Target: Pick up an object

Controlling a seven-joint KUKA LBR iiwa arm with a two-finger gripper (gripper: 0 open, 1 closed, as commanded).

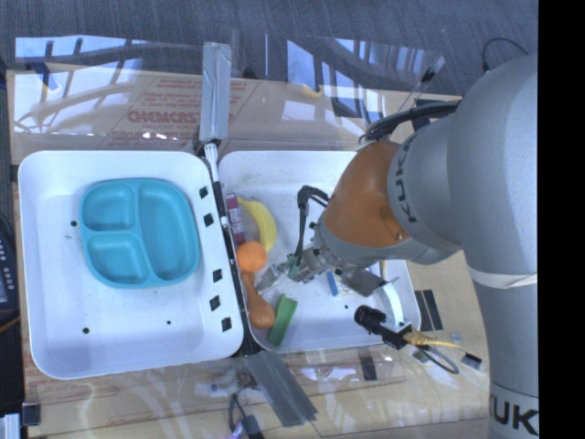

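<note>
1. Camera view: the arm [430, 199] is reaching in from the right and bending down over the right bin [265, 167], its orange band sitting just above the wrist.
2. The gripper [291, 268] is hanging low in the right bin, near that bin's left wall; its tips are too cluttered with small parts to make out, so I cannot tell how they stand or whether anything is between them.
3. Just left of the gripper an orange [251, 257] is lying against the bin's left wall.
4. Up and left of the gripper a banana [262, 221] is lying, curved, close above the orange.
5. Below and left of the gripper a carrot [259, 307] is resting, and beside it, directly below the gripper, a green block [282, 319] is leaning near the bin's lower edge.
6. Well to the left of the gripper, the left bin [55, 337] is holding a blue tray [139, 232] with three compartments.
</note>
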